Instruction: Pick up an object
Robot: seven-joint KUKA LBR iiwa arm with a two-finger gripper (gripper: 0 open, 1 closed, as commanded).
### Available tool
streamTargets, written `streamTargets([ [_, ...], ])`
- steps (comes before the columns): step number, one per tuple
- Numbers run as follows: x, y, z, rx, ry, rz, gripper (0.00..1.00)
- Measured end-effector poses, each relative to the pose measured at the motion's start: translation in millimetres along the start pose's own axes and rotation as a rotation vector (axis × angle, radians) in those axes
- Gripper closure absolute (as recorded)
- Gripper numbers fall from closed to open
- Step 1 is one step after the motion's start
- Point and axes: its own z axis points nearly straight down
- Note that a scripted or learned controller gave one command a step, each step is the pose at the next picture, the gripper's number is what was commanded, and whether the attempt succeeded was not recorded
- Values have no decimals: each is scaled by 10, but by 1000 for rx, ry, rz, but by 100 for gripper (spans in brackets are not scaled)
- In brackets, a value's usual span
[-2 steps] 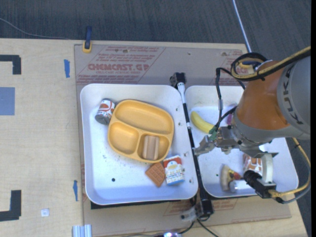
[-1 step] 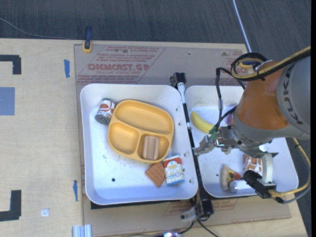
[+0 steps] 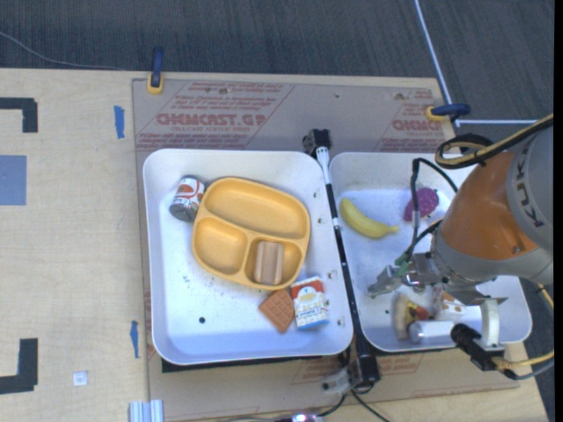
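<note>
Yellow banana (image 3: 368,221) and purple grapes (image 3: 423,202) lie beside the arm; jaws' state I cannot tell.

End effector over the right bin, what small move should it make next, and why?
Probably a short straight descent. The end effector sits low in the right bin, directly above a small pale object near the front wall, while the banana and purple item lie further back. Whether anything is gripped cannot be made out.
</note>
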Motion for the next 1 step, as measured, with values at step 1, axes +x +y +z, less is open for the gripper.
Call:
streamTargets([
  [1, -12, 12, -105, -4, -3, 2, 100],
])
